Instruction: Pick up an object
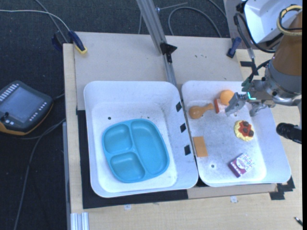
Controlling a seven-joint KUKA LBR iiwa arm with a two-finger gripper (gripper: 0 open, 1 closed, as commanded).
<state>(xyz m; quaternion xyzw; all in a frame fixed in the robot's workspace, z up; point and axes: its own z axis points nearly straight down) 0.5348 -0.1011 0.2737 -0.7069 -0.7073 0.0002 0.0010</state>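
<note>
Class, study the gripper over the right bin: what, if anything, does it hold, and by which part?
Nothing is held. The gripper hangs open above the right bin, beside the orange ball, with no object between its fingers.

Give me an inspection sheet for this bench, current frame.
Surface: wooden bench, two white bins side by side.
Job's things: right bin holds orange ball, brown wooden pestle-shaped piece, yellow disc with red berries, tan flat block, maroon-and-white packet.
Clutter: blue three-compartment plastic tray in left bin.
Grippers: gripper over right bin, holding nothing.
Cables: loops beyond the bench.
Surroundings: handheld pendant at left.
</note>
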